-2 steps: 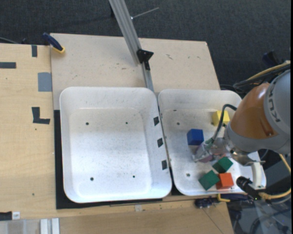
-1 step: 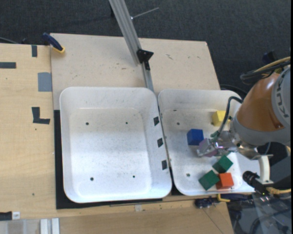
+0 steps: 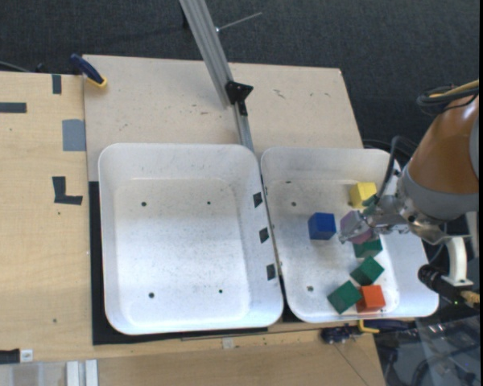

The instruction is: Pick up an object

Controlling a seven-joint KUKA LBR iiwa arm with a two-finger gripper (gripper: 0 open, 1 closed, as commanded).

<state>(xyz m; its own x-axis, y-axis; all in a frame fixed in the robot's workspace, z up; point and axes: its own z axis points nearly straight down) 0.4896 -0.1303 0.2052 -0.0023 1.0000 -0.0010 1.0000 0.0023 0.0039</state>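
The right bin [image 3: 306, 175] holds several small blocks: a blue cube [image 3: 322, 226], a yellow block [image 3: 362, 193], green blocks [image 3: 368, 271] [image 3: 344, 297] and an orange cube [image 3: 372, 297]. My gripper [image 3: 359, 228] reaches in from the right and sits low in this bin, just right of the blue cube and below the yellow block. Another green block [image 3: 369, 246] lies partly under its tip. The grey and orange arm [image 3: 443, 171] covers the bin's right side.
The left bin [image 3: 177, 240] stands beside the right one, divided by a shared rim with black clips [image 3: 263, 234]. A metal pole [image 3: 213, 47] slants across the bench top. A blue and yellow clamp [image 3: 88, 69] lies at the far left.
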